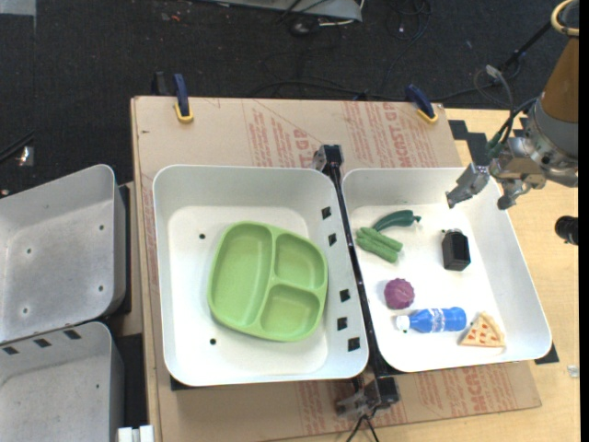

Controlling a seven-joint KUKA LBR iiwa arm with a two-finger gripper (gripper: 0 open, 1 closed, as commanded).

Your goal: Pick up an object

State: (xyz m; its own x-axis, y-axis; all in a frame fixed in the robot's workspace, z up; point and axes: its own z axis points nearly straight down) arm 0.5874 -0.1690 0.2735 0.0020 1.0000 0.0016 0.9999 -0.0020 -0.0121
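Fingers: the gripper (pixel 485 190) hangs over the far edge of the right bin (pixel 529 334), its two fingers (pixel 460 191) spread apart with nothing between them, which I read as a stance ready to come down on something.
Arm: it reaches in from the right, its orange band at the frame's edge, so the right bin is the one nearest its reach.
Candidates: the right bin holds all the loose pieces, so the pick most likely happens there.
Black block: the black block (pixel 456 250) lies closest below the gripper, apart from its neighbours, which makes it the easiest target in my judgement.
Green pieces: the dark green pepper (pixel 396 219) and the light green pod (pixel 379 243) lie just beside each other near the divider, which could crowd a grasp.
Near row: purple ball (pixel 398 293), blue bottle (pixel 435 320) on its side and pizza slice (pixel 482 332) sit toward the near rim.
Left bin: the left bin (pixel 175 247) carries a green divided plate (pixel 269 282), probably a drop spot.
Desk: both bins rest on a desk (pixel 239 127) covered with cardboard held by clamps.
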